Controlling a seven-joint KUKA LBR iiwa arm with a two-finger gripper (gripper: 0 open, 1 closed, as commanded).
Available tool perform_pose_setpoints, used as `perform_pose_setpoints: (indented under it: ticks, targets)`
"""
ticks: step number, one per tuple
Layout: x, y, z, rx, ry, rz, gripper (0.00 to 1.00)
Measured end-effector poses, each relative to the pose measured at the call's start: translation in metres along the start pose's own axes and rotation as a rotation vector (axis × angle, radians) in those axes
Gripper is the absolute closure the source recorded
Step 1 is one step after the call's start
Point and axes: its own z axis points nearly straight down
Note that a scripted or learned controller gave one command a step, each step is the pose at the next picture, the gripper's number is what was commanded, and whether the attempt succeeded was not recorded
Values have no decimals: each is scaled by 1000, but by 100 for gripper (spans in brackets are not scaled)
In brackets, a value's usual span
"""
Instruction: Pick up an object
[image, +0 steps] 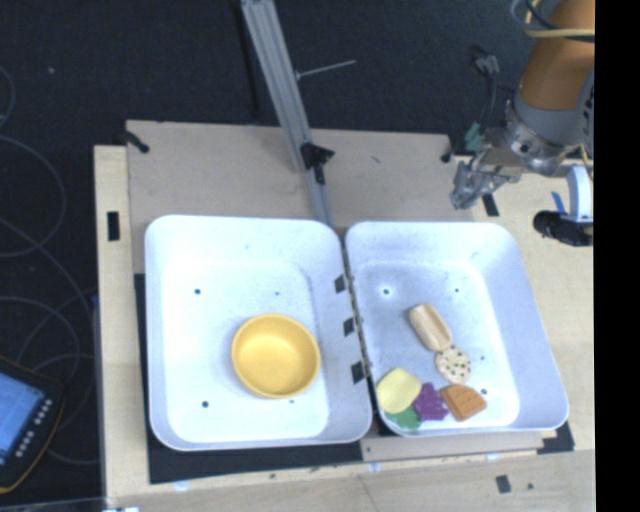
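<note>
My gripper (468, 192) hangs above the far right corner of the right bin (500, 250), well away from the objects. Nothing shows between its fingers. The right bin holds a tan bread roll (430, 326), a speckled cookie (453, 363), an orange wedge (464, 401), purple grapes (431, 402) and a yellow-green piece (398, 390), all clustered near its front edge. A yellow bowl (275, 354) sits upright in the left bin (190, 260).
A grey metal post (285, 95) rises slantwise behind the bins, ending at a clamp near their shared wall. Cables and a tablet (20, 410) lie off the bench at left. Bare bench surface lies behind both bins.
</note>
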Motion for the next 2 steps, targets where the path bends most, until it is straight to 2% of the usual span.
perform_pose_setpoints:
  ticks: [1,2]
  targets:
    - [57,-11,12,6,1,1,100]
    - [111,-13,6,5,2,0,100]
